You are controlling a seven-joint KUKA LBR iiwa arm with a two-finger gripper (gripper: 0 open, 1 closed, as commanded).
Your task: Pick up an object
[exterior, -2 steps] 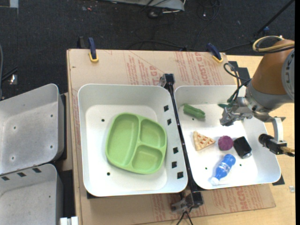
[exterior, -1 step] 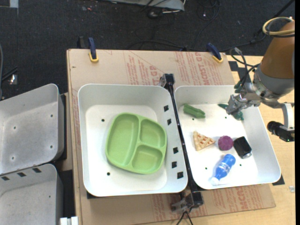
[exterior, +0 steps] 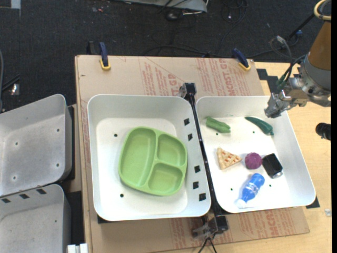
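Cardboard-topped bench (exterior: 158,73) carried two white bins. Left bin (exterior: 100,141) held a green divided plate (exterior: 153,161). Right bin (exterior: 295,157) held a green pepper (exterior: 217,124), a dark green pod (exterior: 259,124), a pizza slice (exterior: 228,158), a purple ball (exterior: 253,160), a black block (exterior: 272,164) and a blue bottle (exterior: 250,188). My gripper (exterior: 275,108) hung above the right bin's far corner, near the pod, holding nothing; whether my jaws were spread I could not tell.

Bins (exterior: 100,115) smooth white plastic; green divided tray (exterior: 153,161) matt plastic; bench board (exterior: 158,73) raw cardboard-like, printed.
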